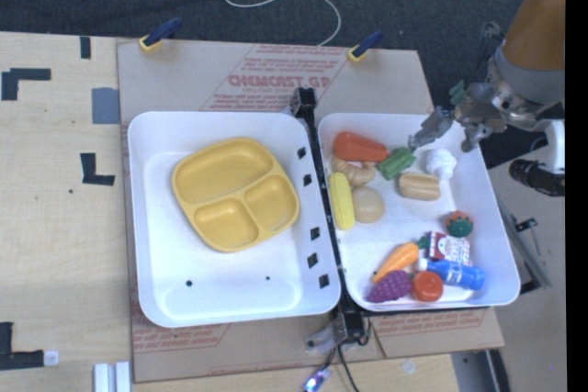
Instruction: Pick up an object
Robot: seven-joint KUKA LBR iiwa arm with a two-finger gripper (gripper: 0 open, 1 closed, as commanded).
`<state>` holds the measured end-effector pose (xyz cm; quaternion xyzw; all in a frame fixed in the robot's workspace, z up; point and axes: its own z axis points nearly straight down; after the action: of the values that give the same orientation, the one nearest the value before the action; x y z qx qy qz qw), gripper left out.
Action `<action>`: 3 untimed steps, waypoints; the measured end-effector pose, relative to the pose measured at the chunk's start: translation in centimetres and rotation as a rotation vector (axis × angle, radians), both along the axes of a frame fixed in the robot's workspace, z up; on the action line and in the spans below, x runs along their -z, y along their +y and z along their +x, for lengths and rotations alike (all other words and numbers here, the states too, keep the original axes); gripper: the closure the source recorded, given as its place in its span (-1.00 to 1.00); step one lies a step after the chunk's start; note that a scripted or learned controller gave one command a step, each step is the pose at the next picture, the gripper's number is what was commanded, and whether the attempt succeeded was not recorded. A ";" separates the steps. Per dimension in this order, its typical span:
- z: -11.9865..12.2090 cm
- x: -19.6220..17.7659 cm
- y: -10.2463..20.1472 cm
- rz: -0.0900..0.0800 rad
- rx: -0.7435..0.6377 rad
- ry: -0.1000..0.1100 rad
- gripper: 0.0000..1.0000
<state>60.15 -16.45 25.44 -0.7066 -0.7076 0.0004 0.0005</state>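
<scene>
Grey arm: we see it reaching in from the right, an orange band above the wrist, hanging over the back right corner of the right bin (491,197).
Gripper: the gripper (448,131) sits above the bin's far right part, near the white toy piece; its two fingers (428,130) are spread apart with nothing between them.
Right bin contents, back: we count an orange-red carrot-like piece (358,145), a green piece (396,163) just beside it, a white piece (440,162) and a tan bread roll (419,186).
Right bin contents, middle: a yellow corn cob (342,200) lies along the left wall, with a pale round piece (369,205) touching it and a tan lumpy piece (353,170) just behind.
Right bin contents, front: we see an orange carrot (397,260), purple grapes (390,286), a red round piece (427,286), a blue bottle (455,274), a small red and white carton (446,247) and a red piece with a green top (458,223), all crowded together.
Left bin: the left bin (152,225) holds a yellow divided plate (235,194), lying flat near its middle.
Under both bins: a cardboard sheet (266,78) held by two yellow and blue clamps (160,33) at its back edge.
Task state: every toy lies in the bin, none lifted.
</scene>
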 end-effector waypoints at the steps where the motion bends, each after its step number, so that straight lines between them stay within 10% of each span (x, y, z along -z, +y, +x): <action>1: -3.9 16.9 1.9 0.005 0.001 0.012 -1.00; 2: -9.5 15.7 6.0 0.003 0.000 0.007 -1.00; 3: -11.8 6.5 14.3 0.003 -0.007 -0.005 -1.00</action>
<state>48.34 -2.20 18.91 -0.7041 -0.7101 -0.0022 -0.0002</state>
